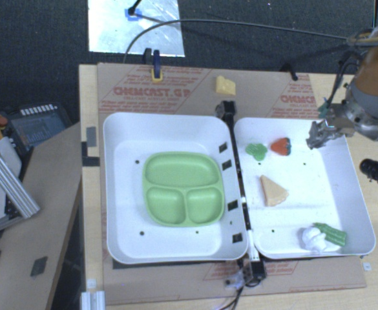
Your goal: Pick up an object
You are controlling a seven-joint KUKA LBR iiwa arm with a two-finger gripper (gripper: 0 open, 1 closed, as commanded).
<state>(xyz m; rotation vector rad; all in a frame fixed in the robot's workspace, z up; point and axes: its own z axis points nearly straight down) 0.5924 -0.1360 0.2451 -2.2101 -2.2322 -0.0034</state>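
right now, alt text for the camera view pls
The gripper hangs over the right bin's far right edge, near a red and green toy. That bin also holds a wedge and a white and green toy; the left bin holds a green tray.

In the right bin (363, 221) we see four small things lying loose and apart: a green leafy piece (256, 151) near the upper left, with a red strawberry-like piece (280, 146) just beside it on the right. Below them, near the bin's left wall, a tan wedge (273, 191) lies flat with its point toward the top. In the lower right corner a white and green vegetable-shaped piece (322, 236) rests on its side.
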